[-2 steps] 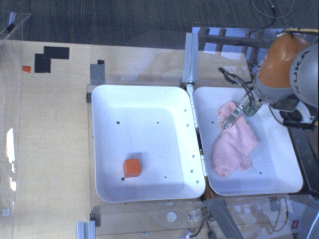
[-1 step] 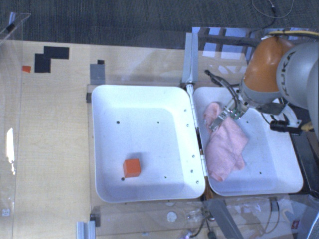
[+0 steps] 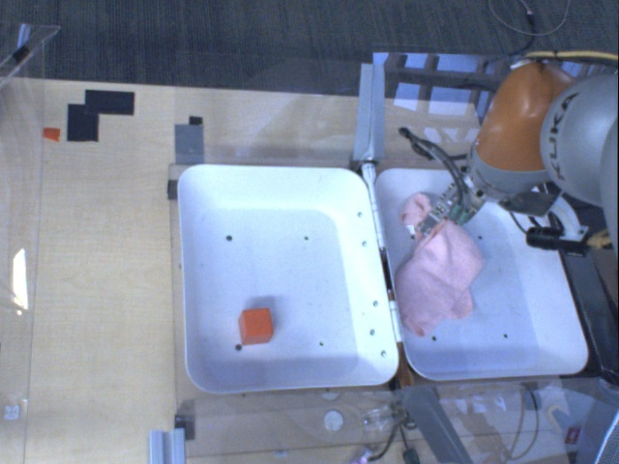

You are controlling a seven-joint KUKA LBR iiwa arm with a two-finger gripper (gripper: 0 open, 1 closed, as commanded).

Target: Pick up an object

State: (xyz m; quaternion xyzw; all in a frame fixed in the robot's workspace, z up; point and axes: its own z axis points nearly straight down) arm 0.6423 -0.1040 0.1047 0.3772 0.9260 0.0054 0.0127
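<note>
So, my pincer [image 3: 451, 211] is down in the right bin [image 3: 542, 356], at the top edge of the pink cloth [image 3: 440, 274]. Can't tell its state: the tip is small and lost against the fabric, so no claim of a hold.

Cloth is a crumpled heap along the left side of that bin, near the divider [image 3: 382, 259] between the two bins. A small lobe of it sticks up just left of the tip. Arm comes in from the upper right, orange band [image 3: 513, 114] above the wrist, cables [image 3: 551, 235] trailing over the bin's right half.

Left bin [image 3: 208, 356] has one orange cube [image 3: 256, 326] near its front, well apart from me. Not my target from this pose, I'd judge.

Risks as I see them:
- Contact looks to be at the cloth's edge, not its bulk. A pinch there may catch one thin fold, and it could slip out on lift.
- Cloth is limp. It will drape and swing, and may drag over the divider.
- Tip may press through soft fabric to the bin floor if I go lower.
- Cables hang near the bin wall and could snag.
</note>
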